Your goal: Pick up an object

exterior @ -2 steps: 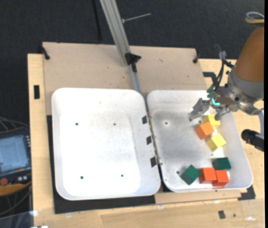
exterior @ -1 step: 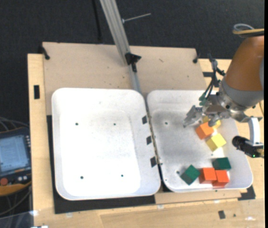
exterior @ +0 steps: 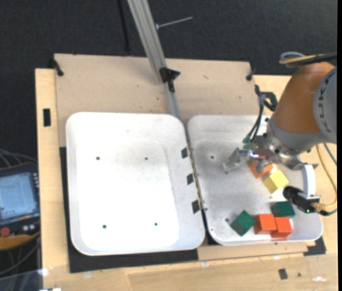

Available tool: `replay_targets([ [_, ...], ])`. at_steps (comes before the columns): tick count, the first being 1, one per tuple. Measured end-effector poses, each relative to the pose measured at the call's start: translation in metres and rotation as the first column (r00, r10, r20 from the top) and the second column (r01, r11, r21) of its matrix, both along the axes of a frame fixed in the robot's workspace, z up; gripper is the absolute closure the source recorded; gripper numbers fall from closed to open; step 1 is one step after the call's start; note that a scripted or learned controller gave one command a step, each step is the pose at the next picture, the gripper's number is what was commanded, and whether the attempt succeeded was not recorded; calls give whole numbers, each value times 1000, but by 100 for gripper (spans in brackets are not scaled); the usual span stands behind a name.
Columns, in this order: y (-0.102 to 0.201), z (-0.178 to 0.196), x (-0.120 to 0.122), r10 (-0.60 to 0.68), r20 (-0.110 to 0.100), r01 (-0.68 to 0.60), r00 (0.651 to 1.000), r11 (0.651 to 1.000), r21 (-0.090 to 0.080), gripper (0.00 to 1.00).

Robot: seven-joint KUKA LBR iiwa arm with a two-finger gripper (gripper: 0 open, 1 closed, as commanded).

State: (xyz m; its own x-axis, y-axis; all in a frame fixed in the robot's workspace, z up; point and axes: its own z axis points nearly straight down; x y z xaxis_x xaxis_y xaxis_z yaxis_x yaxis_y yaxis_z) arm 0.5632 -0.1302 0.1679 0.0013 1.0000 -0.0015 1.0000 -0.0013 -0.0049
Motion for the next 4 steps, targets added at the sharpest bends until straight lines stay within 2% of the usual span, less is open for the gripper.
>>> replay_targets([
  [1,-10,-46,0,0,2,0,1000,1000,0,0],
  [2,-10,-33,2,-7,10,7,1000,1000,1,100],
  [4,-7,57,1,4,12,-4,1000,1000,0,100],
])
